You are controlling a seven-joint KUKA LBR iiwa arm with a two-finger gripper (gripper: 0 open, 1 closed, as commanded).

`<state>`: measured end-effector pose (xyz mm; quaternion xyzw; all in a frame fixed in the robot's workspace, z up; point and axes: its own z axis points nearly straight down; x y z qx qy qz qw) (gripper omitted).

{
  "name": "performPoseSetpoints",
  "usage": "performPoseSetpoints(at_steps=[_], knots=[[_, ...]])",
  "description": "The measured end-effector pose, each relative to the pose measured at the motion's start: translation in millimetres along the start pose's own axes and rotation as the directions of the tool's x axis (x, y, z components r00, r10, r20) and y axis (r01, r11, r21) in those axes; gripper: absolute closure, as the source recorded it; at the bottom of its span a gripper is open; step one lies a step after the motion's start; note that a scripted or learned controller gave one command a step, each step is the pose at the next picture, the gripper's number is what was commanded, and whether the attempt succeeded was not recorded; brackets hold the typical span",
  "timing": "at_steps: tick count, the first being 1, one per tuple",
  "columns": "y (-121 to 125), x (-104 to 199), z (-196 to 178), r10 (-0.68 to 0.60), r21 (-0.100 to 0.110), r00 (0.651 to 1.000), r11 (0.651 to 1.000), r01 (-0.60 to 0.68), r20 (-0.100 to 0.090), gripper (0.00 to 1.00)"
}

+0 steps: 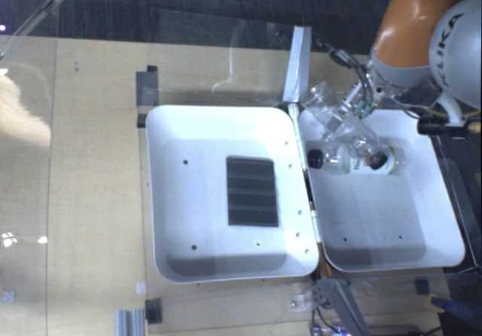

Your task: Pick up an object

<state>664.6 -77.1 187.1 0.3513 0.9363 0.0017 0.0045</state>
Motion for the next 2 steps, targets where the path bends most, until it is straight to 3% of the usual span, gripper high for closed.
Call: performPoseSetpoints(at_steps=[1, 2], knots=[[-11, -11, -81, 0.225, 0.0, 0.974, 0.974, -0.225, 0.001, 1.0], [37, 24, -74, 0.128, 0.001, 0.992, 0.992, -0.128, -0.002, 1.0]])
